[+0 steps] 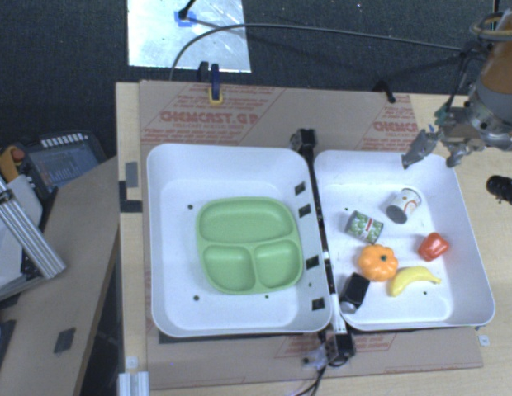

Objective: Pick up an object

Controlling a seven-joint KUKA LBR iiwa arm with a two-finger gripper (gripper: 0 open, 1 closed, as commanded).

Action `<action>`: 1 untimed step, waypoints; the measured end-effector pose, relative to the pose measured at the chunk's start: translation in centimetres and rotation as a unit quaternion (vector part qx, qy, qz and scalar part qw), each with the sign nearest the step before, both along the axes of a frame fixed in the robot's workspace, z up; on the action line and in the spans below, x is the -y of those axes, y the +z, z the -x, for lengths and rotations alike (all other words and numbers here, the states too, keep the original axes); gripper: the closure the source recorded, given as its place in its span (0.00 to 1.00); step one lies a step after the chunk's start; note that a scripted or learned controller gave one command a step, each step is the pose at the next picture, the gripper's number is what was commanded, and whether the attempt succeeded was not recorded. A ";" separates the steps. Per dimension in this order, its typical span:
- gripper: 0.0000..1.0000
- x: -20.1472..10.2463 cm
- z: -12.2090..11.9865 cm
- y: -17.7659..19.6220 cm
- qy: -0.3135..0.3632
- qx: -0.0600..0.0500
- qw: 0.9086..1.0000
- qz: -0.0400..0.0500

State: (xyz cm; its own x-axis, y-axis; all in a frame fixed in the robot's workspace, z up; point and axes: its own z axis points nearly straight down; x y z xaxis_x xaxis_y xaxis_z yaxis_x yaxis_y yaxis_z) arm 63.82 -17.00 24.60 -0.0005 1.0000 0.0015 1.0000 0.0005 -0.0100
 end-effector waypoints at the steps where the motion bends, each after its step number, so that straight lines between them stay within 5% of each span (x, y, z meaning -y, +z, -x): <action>1: 0.00 0.0 -0.2 0.8 0.001 0.006 1.000 0.001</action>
State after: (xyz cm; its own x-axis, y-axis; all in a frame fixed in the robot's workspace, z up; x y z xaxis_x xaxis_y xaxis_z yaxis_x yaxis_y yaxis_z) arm 64.04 -16.95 25.36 -0.0030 1.0000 -0.0009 1.0000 0.0030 0.0020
